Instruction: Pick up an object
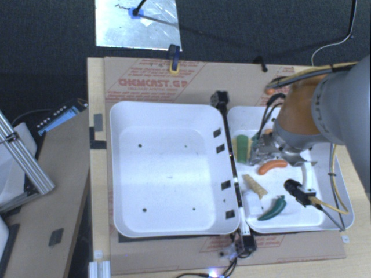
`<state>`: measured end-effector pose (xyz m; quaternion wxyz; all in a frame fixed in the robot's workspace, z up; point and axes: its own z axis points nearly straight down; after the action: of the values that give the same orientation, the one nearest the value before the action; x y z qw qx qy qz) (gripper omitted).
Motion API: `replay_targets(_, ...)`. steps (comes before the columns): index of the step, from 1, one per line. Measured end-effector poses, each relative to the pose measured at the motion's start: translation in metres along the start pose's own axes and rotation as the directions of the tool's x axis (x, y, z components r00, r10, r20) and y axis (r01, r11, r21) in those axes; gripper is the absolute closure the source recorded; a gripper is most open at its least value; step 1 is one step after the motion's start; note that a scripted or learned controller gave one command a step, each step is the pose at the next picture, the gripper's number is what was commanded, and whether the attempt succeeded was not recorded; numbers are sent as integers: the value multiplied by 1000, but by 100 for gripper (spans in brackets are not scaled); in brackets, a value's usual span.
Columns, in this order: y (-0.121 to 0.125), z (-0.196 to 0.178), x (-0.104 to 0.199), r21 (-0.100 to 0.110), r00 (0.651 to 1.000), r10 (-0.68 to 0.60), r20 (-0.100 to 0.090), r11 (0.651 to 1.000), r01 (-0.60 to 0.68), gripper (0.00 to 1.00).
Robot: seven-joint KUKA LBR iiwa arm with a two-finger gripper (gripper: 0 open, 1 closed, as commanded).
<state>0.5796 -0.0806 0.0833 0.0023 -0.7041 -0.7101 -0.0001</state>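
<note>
The right bin [336, 181] holds several small objects: a green block [242, 147] near its left wall, an orange sausage-shaped piece [272, 166], a tan wedge [255, 185], a small white piece [251, 200] and a dark green pepper-like piece [273, 208]. My gripper [262, 151] reaches down into this bin from the right, just right of the green block and above the orange piece. The wrist hides the fingertips.
The left bin [168, 167] lies beside it, with black clips [220, 149] along the shared wall. A black connector and yellow cable [304, 194] trail over the right bin's front right. Cardboard [151, 80] lies under both bins.
</note>
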Motion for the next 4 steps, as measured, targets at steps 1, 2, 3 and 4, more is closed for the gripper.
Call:
replay_targets(1, 43, -299, -3, -25, 1000, 2, 7, 1000, -2, 100)
replay_targets(2, 50, -151, 86, 9, 1000, -3, -1, 1000, 3, 100)
replay_targets(3, 90, -131, 129, -4, 1000, 0, 1, 1000, 0, 100)
replay_targets(4, 90, -99, 150, -2, 1000, 2, 2, 1000, -2, 100)
